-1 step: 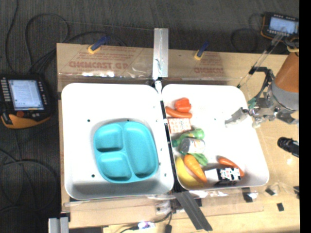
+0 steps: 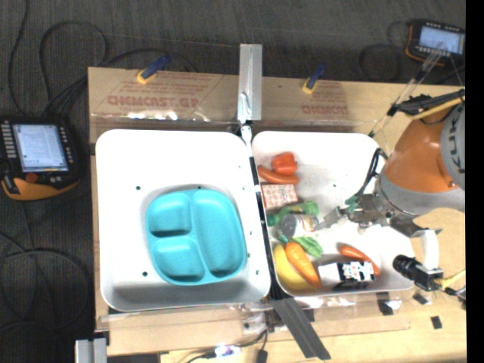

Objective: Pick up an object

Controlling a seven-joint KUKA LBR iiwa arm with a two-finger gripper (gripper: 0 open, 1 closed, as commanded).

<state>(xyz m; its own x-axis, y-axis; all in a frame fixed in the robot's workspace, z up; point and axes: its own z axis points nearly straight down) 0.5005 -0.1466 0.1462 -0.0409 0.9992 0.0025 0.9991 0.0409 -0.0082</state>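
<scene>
Camera view: two white bins side by side on the table. Left bin carries a turquoise divided plate. Right bin has the clutter, packed twd its left and lower part: red pepper at abt 11 o'clock of the bin w/ a chili just below it, touching; small printed box below those; a can w/ green bits beside it near centre; carrot lying across a banana at 7 o'clock; black-and-white box at 5 o'clock w/ a 2nd chili just above. Arm comes in from 3 o'clock, orange band over the bin's right rim. Tool sits low inside the bin, just right of the can, pointing twd 9 o'clock; can't tell if it's spread or pinched, too small and dark against the wrist. Nothing visibly gripped. Likeliest target, judging by aim: the can, nearest thing to the tip. Handling guess: stiff, light if a toy, smooth curved wall so prob slippery and apt to roll if lying on its side; best taken across the body mid-length, not at the ends. Pepper, carrot, banana look like hard plastic, light, rounded, so also prone to squirt out of a pinch. Boxes offer flat faces, easier hold.
</scene>
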